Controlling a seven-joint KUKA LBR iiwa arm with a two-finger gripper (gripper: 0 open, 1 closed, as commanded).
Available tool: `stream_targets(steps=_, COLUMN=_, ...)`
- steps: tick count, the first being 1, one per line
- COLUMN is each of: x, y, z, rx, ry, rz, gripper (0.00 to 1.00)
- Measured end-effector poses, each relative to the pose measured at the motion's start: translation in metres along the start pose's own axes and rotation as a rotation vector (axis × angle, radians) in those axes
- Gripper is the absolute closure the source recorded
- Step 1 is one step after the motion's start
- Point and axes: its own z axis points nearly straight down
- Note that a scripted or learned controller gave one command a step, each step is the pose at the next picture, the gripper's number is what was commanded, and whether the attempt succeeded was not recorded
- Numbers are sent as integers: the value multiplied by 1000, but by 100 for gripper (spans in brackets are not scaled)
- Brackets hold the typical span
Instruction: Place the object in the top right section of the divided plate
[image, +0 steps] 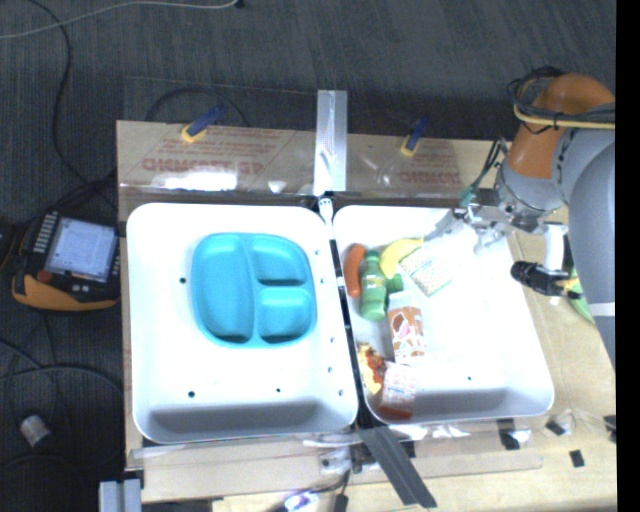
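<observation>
A blue divided plate lies in the left white bin, with one large section on its left and two smaller ones on its right. The right bin holds a cluster of objects along its left side: an orange carrot-like piece, a green bottle, a yellow banana, a pale speckled packet and a brown-and-white carton. My gripper hangs over the right bin's far right part, slanting down towards the banana and the packet. Nothing visible is held in it.
More small packets lie in the right bin's near left corner. A metal divider post rises behind the seam between the bins. A handheld device sits on the floor to the left. The grey arm fills the right edge.
</observation>
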Motion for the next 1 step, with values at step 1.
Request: stream_targets(steps=1, x=-5, y=-1, z=-93, rx=-2, ry=-11, rz=-106, gripper=0)
